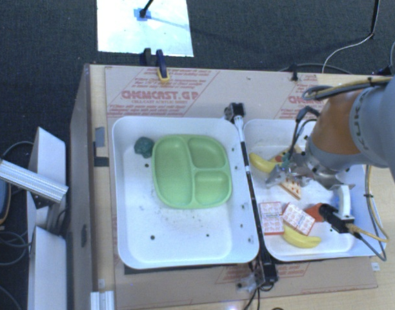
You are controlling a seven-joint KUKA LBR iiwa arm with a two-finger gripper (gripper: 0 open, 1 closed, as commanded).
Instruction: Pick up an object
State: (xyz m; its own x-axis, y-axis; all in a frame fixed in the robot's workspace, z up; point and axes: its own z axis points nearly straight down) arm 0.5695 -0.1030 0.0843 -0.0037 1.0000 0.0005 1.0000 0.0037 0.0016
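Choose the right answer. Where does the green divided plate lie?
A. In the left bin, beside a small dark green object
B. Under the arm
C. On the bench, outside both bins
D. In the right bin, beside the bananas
A: the green divided plate lies flat in the left bin, with the small dark green object at its upper left edge.

My pincer [279, 173] hangs low in the right bin [262, 131], beside a banana [262, 163] and a tan waffle piece [290, 188]. Nearer lie two red-and-white cards [271, 217] and another banana [301, 239]. The left bin [130, 237] holds a green tray [191, 171].
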